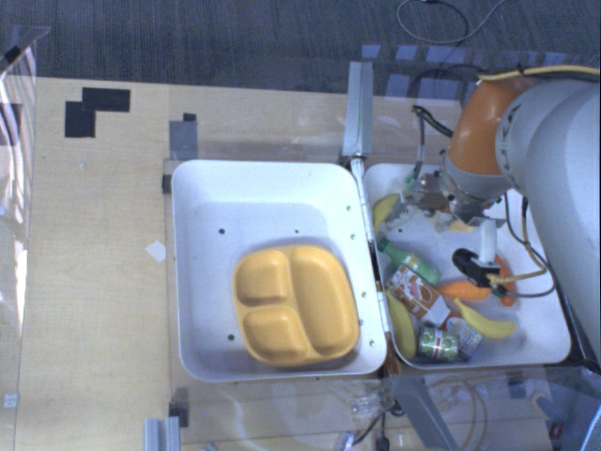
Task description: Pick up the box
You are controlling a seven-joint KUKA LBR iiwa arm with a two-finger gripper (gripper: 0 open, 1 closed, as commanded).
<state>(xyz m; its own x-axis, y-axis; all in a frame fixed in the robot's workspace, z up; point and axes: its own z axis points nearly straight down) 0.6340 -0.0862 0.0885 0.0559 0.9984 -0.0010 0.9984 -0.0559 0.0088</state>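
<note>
Closest to the lens, along the bottom edge, sits the near rim of the right bin (488, 360), and just inside it I see a green can (436, 344) on its side with a banana (485, 319) next to it. Behind those lies the box (417, 291), a small red-and-white carton resting flat and turned at a slant, near the wall this bin shares with the left bin (197, 252). A green bottle (410, 262) touches its far side, a second banana (402, 322) runs along its near-left side, and an orange carrot (467, 290) lies just to its right. A yellow divided plate (296, 303) rests in the left bin, well apart from all this.

My tool (434, 201) hangs over the far part of the right bin, beyond the bottle, under the orange-banded wrist. I cannot tell from this angle whether its fingers are apart or together; nothing is visibly between them.

I judge the carton to be light, thin-walled cardboard: stiff enough across its short sides but likely to dent under a hard squeeze, and its printed face may be slick. I would take it across the narrow width, fingers aligned with its slant, closing on the two long edges. The crowding is my worry: the bottle and banana leave little room for a finger, so I might nudge them or clamp the wrong item.
</note>
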